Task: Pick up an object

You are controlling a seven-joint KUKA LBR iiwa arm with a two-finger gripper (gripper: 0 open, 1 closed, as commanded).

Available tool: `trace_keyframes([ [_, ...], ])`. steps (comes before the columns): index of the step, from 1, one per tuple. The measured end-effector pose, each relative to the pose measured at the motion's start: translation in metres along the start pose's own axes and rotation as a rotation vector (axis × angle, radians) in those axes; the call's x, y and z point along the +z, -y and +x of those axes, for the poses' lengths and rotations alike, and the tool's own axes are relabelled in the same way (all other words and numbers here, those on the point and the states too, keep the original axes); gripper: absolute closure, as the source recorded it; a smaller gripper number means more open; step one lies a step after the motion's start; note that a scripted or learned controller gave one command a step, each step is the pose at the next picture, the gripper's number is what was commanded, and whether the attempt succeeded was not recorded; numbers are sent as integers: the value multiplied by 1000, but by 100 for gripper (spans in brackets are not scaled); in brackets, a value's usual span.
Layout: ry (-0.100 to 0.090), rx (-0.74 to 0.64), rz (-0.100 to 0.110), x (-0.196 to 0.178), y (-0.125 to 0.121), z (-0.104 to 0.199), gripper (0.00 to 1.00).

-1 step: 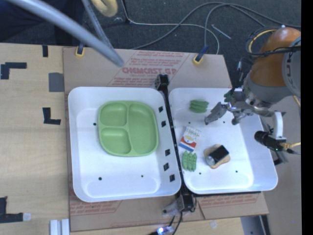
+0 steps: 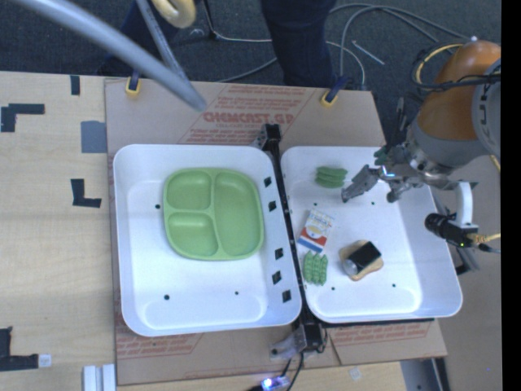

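Observation:
The right bin [image 2: 423,296] holds several small items. A green ridged piece [image 2: 330,176] lies at its far left. A white packet with red and blue print [image 2: 316,229] lies near the divider, with a green knobbly piece [image 2: 315,268] just below it. A black and tan object [image 2: 361,260] rests toward the bin's front. My gripper [image 2: 374,191] hangs over the far part of this bin, just right of the green ridged piece. It is open, its two grey fingers spread, with nothing between them.
The left bin [image 2: 138,300] holds a green divided plate [image 2: 214,213]. A black divider [image 2: 281,226] runs between the bins. The arm's orange band [image 2: 464,88] is at the right edge. Cables lie on the floor behind the bench.

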State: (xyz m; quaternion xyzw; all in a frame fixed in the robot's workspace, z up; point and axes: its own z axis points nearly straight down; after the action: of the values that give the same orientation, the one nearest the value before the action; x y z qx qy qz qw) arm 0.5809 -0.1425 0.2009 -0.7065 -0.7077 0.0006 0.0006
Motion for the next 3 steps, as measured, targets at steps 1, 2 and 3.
trace_keyframes([
  [1,0,1,6,64,3,-4,0],
  [2,0,2,-4,113,2,-3,0],
  [3,-4,-2,-8,99,0,-1,100],
])
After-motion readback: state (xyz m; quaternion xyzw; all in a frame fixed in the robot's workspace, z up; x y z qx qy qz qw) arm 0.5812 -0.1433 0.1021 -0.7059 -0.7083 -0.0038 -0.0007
